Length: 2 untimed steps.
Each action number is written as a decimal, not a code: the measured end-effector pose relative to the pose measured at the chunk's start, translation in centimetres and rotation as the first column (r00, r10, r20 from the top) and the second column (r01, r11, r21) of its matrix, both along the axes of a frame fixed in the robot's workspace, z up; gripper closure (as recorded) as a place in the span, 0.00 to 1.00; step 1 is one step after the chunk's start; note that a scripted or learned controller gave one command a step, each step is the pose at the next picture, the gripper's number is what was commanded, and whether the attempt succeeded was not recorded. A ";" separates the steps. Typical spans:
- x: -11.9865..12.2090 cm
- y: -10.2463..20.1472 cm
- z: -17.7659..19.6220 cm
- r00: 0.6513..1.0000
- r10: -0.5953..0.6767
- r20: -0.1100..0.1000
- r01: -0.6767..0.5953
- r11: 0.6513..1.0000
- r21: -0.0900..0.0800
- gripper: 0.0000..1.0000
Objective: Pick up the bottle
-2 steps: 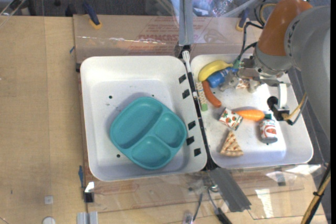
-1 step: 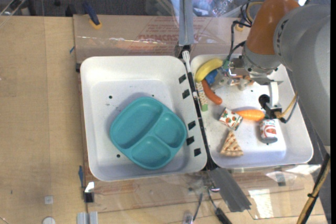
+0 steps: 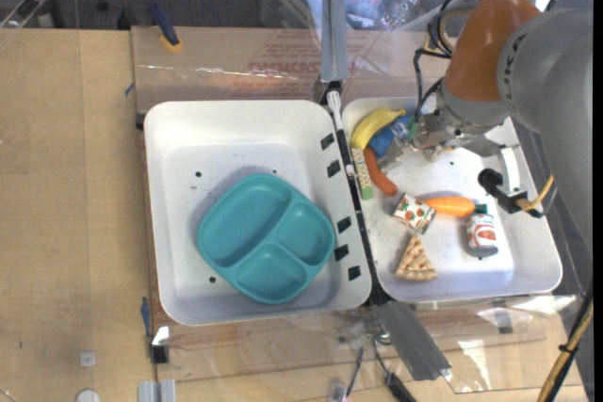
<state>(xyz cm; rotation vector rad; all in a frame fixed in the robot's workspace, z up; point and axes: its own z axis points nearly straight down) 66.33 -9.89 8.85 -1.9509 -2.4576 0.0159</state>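
Bottle: the small red and white plastic bottle lies near the front right of the right shallow white bin.
Arm: the grey arm's gripper sits at the back of that bin, by the yellow toy banana.
Way to go: the bottle is well apart from it, toward the front right, past the orange toy carrot.
Jaws: I cannot tell their state.
Room: bare white floor lies around the bottle.
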 end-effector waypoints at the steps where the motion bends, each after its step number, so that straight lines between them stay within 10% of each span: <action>1: 0.2 -0.1 1.1 1.000 0.001 0.009 -0.001 1.000 -0.005 1.00; 2: 0.4 7.2 12.7 0.999 0.052 0.013 -0.052 0.999 0.006 1.00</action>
